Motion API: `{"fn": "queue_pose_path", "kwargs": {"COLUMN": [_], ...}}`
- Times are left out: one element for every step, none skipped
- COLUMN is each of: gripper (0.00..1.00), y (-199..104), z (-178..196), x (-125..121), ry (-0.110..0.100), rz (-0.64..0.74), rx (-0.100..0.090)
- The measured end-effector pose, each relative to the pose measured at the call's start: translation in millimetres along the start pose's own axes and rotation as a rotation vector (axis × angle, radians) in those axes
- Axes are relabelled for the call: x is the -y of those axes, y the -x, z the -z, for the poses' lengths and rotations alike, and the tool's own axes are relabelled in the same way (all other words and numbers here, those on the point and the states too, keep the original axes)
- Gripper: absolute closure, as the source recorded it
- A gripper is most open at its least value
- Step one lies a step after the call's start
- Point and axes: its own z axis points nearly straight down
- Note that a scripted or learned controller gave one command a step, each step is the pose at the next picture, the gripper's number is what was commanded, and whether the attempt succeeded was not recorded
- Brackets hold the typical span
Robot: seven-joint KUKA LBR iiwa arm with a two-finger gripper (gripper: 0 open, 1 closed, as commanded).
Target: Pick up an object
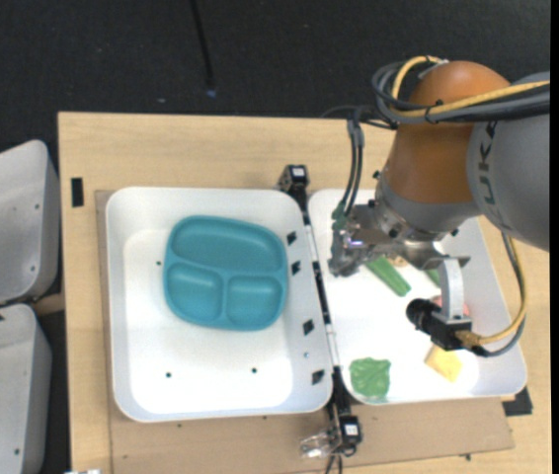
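At the near edge of the right bin (497,388), close to its near left corner, lies a flat green leaf-shaped piece (369,377). A little to the right of it, also near that edge, there is a small yellow block (444,363), apart from the green piece. Further in, about the middle of the same bin, a long green stick (392,276) lies at a slant on the white floor, partly under the arm. The gripper (351,255) hangs over the left part of the right bin, just beside the dividing wall between the bins, and near the upper end of the green stick; if it is clenched or released I cannot tell, because the wrist covers it from above. No object is seen between it. In the left bin (131,363) a teal plate with three compartments (226,272) rests flat, toward the far side and nearer to the right wall. Above the right bin stands the arm (438,156) with its orange band, and black cables run along it.
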Motion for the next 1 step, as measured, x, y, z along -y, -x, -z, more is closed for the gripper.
{"fn": "queue_pose_path", "kwargs": {"gripper": [1.0], "y": [-41.3], "z": [-5.4], "x": [0.5], "ry": [-0.002], "rz": [-0.001], "rx": [0.0]}}
